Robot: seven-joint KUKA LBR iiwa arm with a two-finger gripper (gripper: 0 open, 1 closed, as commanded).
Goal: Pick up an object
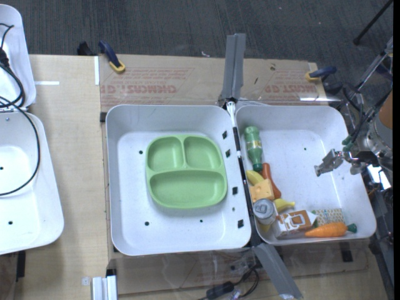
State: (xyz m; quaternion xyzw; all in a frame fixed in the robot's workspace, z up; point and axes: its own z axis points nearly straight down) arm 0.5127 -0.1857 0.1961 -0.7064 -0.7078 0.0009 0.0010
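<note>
Below, wooden bench (69, 86) (dark carpet (156, 11) behind)

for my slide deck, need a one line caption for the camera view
Pincer over right bin of toy food; green divided plate in left bin.

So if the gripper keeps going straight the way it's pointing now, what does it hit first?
The gripper points left and down over the right bin. It would probably meet bare bin floor first, short of the green bottle; height is unclear.

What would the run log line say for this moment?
arm: gripper above right bin, east side | held: nothing seen | left bin: green plate
</note>
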